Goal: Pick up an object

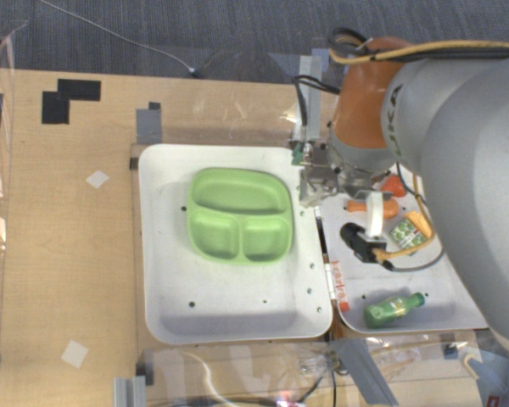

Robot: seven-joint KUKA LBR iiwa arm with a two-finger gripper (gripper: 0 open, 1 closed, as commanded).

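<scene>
- Hovering in the camera view, the grey arm's gripper [312, 183] sits over the seam between the two shallow white bins, at the upper right corner of the left bin [165, 295].
- Jaws: cannot tell how far open they are or whether anything is in them; the wrist body blocks the view.
- Nearest candidate: light green plastic divided tray [240, 215], flat in the left bin. Its right rim is just beside the gripper, toward view left, and its long axis runs roughly left-right.
- Right bin [458, 316]: small green plastic bottle [394, 307] on its side near the lower edge. Its long axis runs about left-right with the right end slightly higher in frame, and it is well apart from the gripper, toward view bottom.
- Green-and-white packet [405, 234] and orange pieces [394, 185] lie close under the arm, partly hidden.
- Judgement: the tray needs the shortest shift, a nudge to view left and then down onto its rim. The bottle needs a longer move, with the jaws set across its long axis.
</scene>
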